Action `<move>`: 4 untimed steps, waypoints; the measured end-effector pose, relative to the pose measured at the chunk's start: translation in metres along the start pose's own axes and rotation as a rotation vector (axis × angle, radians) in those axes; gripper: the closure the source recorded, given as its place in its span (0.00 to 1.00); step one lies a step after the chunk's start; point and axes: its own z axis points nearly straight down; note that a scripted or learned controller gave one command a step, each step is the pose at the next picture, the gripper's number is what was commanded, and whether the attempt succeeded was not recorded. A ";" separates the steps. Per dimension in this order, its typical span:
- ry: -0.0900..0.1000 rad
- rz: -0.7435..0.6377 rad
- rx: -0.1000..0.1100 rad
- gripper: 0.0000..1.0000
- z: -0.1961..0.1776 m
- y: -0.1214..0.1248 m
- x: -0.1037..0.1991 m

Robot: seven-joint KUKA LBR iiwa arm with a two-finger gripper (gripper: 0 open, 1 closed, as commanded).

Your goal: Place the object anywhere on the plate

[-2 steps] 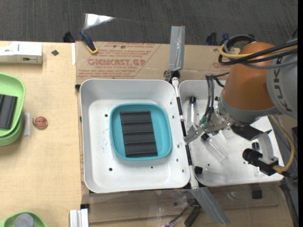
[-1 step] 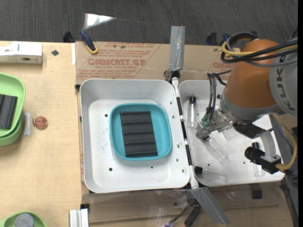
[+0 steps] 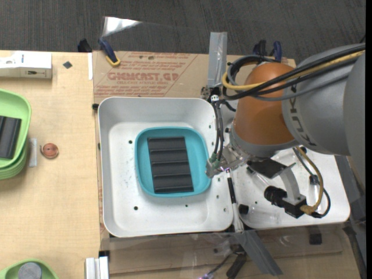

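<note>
From above, the teal plate (image 3: 172, 163) sits in the left white bin (image 3: 116, 214) with a dark ribbed object (image 3: 170, 164) lying on it. The grey arm (image 3: 314, 106) hangs over the right bin (image 3: 334, 208), its gripper (image 3: 217, 166) just beside the plate's right rim; whether the fingers are spread cannot be told.

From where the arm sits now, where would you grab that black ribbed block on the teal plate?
Probably across its long left and right edges, from straight above. The black ribbed block lies flat, centred in the teal plate, so its raised rim would hamper a sideways approach. The ribs run crosswise; the long sides look straight.
</note>
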 end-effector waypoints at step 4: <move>-0.001 0.038 -0.002 0.00 -0.019 -0.006 -0.042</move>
